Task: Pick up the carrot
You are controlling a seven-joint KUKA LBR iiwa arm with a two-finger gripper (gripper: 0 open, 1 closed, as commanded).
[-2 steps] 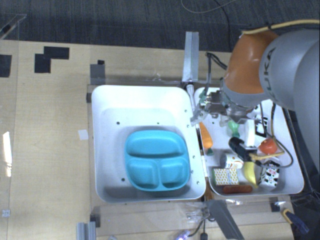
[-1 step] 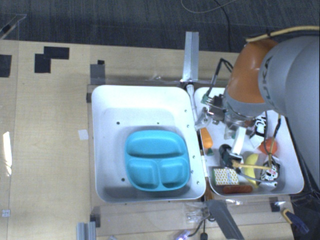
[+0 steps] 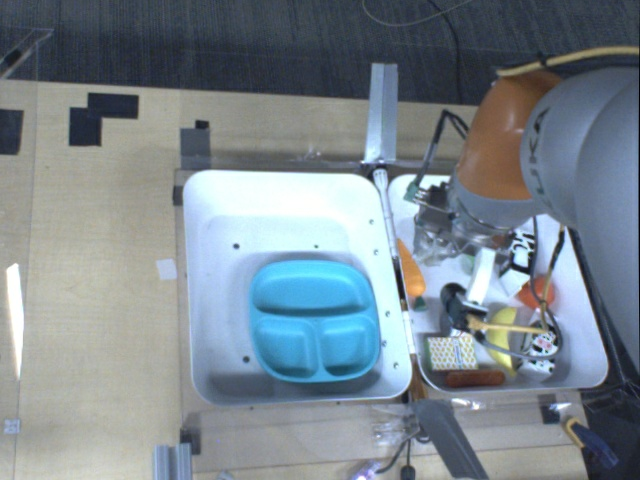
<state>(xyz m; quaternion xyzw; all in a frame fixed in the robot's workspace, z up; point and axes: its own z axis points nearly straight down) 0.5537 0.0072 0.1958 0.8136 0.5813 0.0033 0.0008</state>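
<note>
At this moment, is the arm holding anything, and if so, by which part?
Cannot be told. The pincer sits low in the right bin, just right of the carrot lying along the bin's left wall, and the wrist hides whether anything is gripped.

Left bin (image 3: pixel 215 268): holds a blue divided tray (image 3: pixel 313 318), lying flat.
Right bin (image 3: pixel 590 353): holds mixed small items crowded toward its near end.
Carrot (image 3: pixel 410 271): lies along the right bin's left wall, beside the divider.
Arm (image 3: pixel 520 148): reaches in from the right over the right bin.
Jaws (image 3: pixel 437 240): just right of the carrot; state indiscernible.
</note>
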